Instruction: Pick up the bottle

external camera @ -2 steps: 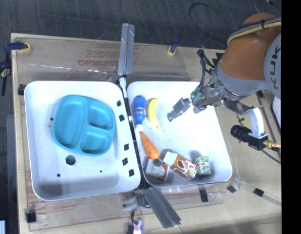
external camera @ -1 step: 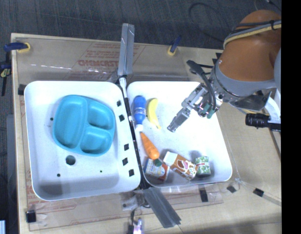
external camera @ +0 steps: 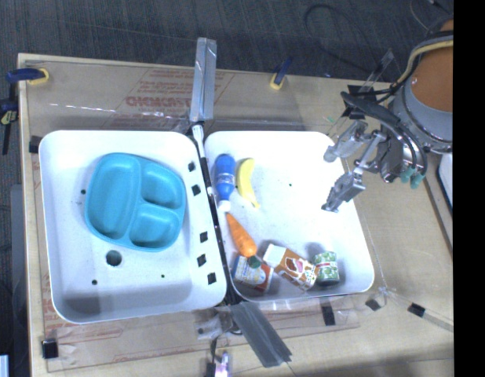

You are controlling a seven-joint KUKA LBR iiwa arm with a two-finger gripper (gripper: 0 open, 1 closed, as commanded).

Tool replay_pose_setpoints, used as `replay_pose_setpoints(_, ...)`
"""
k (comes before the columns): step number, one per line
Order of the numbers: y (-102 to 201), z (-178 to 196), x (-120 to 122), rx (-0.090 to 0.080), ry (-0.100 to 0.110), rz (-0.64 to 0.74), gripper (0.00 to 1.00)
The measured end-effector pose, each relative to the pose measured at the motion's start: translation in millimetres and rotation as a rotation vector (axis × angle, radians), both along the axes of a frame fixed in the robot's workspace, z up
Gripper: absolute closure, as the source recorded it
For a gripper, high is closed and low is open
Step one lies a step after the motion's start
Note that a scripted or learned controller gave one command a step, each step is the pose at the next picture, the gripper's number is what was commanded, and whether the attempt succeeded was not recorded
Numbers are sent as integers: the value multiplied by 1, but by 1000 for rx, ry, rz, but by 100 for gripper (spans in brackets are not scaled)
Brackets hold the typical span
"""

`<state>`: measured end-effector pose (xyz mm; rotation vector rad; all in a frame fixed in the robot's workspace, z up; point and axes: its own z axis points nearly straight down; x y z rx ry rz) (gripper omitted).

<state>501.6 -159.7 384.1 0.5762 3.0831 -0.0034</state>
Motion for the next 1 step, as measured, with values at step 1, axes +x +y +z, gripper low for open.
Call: replay_pose_setpoints(1,52,-4,-11,1,4,247,0)
